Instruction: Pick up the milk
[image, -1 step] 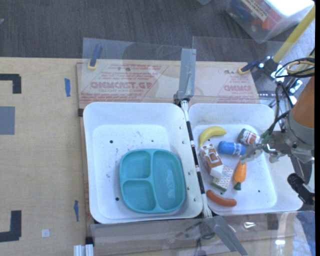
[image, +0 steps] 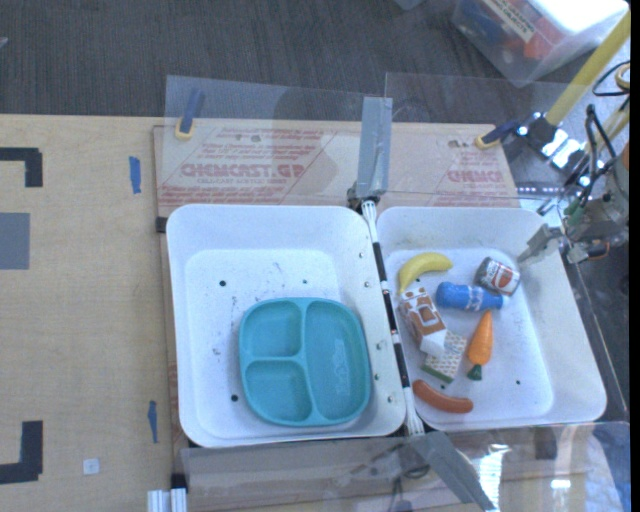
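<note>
— What's in the left bin (image: 200, 250)?

— Just a teal divided plate (image: 303, 362), sitting toward six o'clock. Nothing to do with the job.

— And the milk?

— The milk carton (image: 422, 318) is in the right bin (image: 560, 385), at about nine o'clock, close to the wall between the two bins. It looks to be lying on its side. A banana (image: 424, 267) is just beside it at twelve, a blue bottle (image: 466, 296) at two, a carrot (image: 481, 342) at four and a sausage (image: 442, 398) down at six.

— Where's the gripper (image: 543, 243)?

— Up at the bin's two o'clock rim, well apart from the carton. It's small and blurred from here, so I can't tell whether it's released or clenched. It holds nothing that I can see.

— So how should it go in?

— I'd say cross toward nine o'clock, come straight down, and close across the carton's narrow sides, clear of the wall and the banana.
</note>
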